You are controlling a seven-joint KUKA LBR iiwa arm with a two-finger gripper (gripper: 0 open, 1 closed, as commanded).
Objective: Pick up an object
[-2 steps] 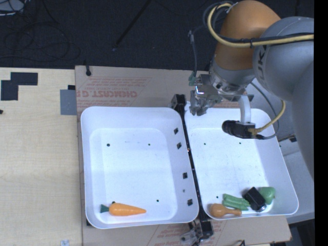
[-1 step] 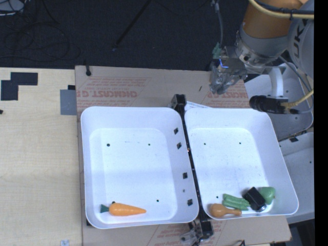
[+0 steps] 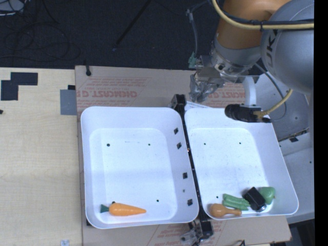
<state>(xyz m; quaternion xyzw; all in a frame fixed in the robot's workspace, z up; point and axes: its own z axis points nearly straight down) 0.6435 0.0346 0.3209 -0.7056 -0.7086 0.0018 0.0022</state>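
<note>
Approach step: the gripper, finger state indeterminable, hangs above the right bin's far-left corner; next move requires descent toward 1 object, e.g. the near-edge green toy

There are two white bins, one orange carrot, two green things, one black thing and one tan thing.

A robotics lab: loose cables behind a cardboard-covered bench with bins.
</note>
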